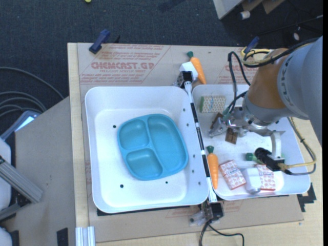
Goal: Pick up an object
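End effector (224, 129): right of centre, low in right bin (294, 184); finger state could not be told. Candidates: carrot (212, 169) against bin's left wall, red-patterned packet (232, 175) beside it. Risk, judged: wall contact or a flat packet slipping the grasp.

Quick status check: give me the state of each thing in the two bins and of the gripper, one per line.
Blue three-compartment plastic tray: lying flat in the left bin, nothing on it.
Orange toy carrot: lying along the right bin's left wall.
Red-and-white patterned packets: flat at the right bin's near end.
Pale dotted card: flat at the far end.
Gripper: low inside the right bin.
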Available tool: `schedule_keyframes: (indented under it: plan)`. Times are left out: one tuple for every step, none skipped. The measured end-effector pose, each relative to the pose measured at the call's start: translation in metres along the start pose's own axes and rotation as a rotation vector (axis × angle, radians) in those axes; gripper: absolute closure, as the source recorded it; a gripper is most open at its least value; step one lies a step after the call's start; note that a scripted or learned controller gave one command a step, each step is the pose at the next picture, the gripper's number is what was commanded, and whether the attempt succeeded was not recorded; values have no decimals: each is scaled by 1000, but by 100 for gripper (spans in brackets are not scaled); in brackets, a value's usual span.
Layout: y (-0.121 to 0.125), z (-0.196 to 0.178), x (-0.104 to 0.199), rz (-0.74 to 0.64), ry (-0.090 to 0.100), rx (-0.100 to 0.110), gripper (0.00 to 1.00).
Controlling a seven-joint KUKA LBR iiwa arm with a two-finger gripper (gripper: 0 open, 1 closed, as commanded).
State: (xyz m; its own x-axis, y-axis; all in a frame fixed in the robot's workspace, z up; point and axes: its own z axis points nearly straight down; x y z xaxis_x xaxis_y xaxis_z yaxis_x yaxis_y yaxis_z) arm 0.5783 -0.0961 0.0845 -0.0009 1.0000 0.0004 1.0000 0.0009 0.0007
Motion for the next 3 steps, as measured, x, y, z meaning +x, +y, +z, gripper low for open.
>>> schedule_keyframes:
  plan:
    - [36, 0, -17, 0, -1, 1, 0]
    - [59, 0, 5, -1, -1, -1, 0]
    - [62, 0, -5, 1, -2, -1, 0]
